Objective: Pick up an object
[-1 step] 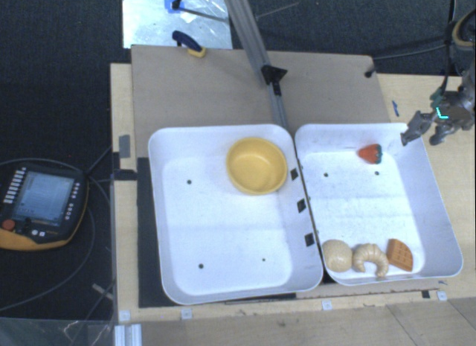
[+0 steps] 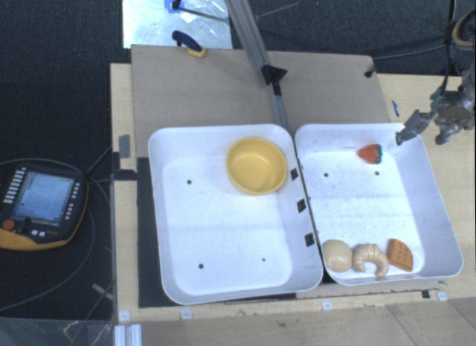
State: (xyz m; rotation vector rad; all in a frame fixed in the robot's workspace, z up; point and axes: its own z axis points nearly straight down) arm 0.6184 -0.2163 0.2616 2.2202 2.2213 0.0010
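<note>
Strawberry (image 2: 370,153) sits in your right bin (image 2: 439,210), near its far edge, while your gripper (image 2: 430,126) hovers just beyond that bin's far right corner, fingers apart and holding nothing.

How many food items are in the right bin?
4: a strawberry near the far edge of the right bin, and a bread roll, a croissant and a waffle lined along the near edge. None looks hidden.
</note>
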